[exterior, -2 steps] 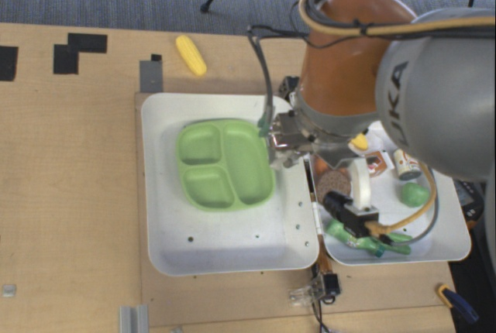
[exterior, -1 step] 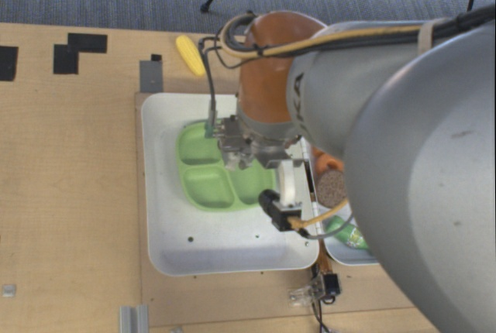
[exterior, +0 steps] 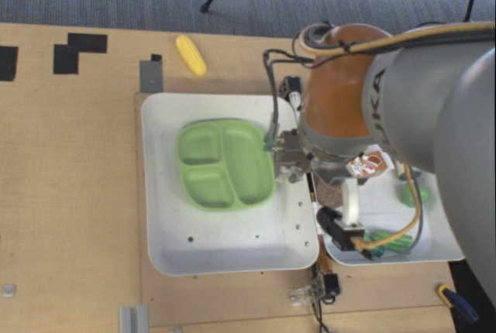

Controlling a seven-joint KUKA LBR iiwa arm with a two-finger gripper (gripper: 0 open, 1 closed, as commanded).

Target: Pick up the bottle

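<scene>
Camera view looks down on the desk (exterior: pixel 70 207) and its two white bins side by side; the gripper (exterior: pixel 293 163) hangs low over the seam between them, just at the right rim of the green plate (exterior: pixel 225 165) that lies in the left bin (exterior: pixel 159 200); the grey arm and its orange band cover it from above, so I cannot tell whether it is open or closed, and nothing is seen held in it. The bottle (exterior: pixel 369 166), as far as I can judge, is the thing with a red, white and brown label in the right bin (exterior: pixel 438 250); it sits tucked against the wrist and is mostly hidden by the arm. It lies to the right of the gripper in this view, on the arm's own side, near it but not under it; too little shows to read its long axis. The coming move, I judge, turns on crossing the seam into the right bin before going down. Room there is tight; a round green thing (exterior: pixel 409 193) sits just beyond the bottle, and more green pieces (exterior: pixel 395 244) lie along the bin's near wall. The bin floors are smooth, white and shallow-walled; the desk is pale wood; a yellow corn cob (exterior: pixel 191 55) lies beyond the left bin, well apart.
</scene>
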